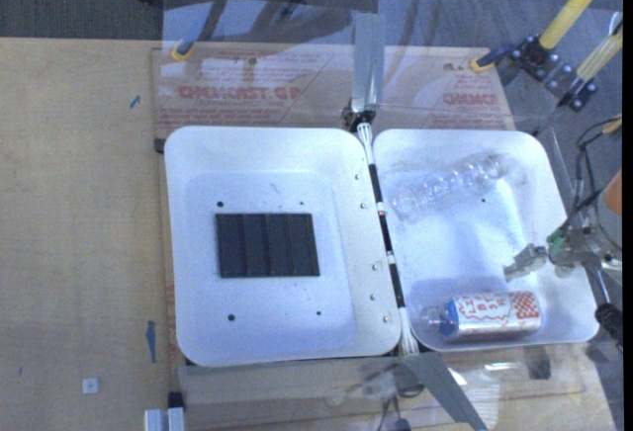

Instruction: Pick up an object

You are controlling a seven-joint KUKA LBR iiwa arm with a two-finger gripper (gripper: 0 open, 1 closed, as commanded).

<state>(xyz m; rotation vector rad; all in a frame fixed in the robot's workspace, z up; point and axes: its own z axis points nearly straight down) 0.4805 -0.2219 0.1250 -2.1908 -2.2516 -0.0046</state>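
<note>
The gripper (529, 261) hung over the right bin (539, 157), fingers slightly spread and empty. The bottle (490, 312) lay just below-left of it, long axis left-right, near the front wall.

Glossy white plastic bins (198, 221) (smooth), clear plastic bottle (445, 187), matt wooden bench (69, 221)

Two white bins (198, 221) on bench (69, 221)

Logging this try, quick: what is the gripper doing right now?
Gripper: cannot be told; it hangs over the right white bin, nothing seen held.
</note>
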